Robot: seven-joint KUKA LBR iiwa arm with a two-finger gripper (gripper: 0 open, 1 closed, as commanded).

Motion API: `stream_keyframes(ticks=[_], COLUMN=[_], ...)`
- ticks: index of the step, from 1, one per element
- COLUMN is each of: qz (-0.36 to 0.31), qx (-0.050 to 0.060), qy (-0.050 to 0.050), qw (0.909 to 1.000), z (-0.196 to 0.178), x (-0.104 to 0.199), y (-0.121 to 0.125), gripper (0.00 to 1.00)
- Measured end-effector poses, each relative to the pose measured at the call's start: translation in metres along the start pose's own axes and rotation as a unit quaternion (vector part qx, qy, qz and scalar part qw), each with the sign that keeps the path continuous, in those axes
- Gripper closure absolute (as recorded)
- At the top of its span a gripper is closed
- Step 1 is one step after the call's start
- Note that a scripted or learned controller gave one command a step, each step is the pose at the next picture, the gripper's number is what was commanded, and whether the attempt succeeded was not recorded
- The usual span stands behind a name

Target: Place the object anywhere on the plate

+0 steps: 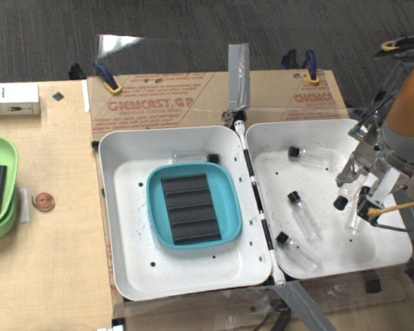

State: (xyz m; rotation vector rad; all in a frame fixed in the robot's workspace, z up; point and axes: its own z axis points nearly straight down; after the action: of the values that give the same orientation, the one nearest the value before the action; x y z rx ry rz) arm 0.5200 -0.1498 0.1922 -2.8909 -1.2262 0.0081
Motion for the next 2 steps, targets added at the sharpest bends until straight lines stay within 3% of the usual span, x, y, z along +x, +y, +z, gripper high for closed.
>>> stream_keyframes(ticks=[1,2], qz=[-0.101,-0.147], qx=[0.0,0.0], qy=[0.0,0.0], qw=[0.9949,0.9892], z=[0.002,-0.005], x=[0.018,0.067], y=[-0.077,-0.115], gripper=[1.0,1.0])
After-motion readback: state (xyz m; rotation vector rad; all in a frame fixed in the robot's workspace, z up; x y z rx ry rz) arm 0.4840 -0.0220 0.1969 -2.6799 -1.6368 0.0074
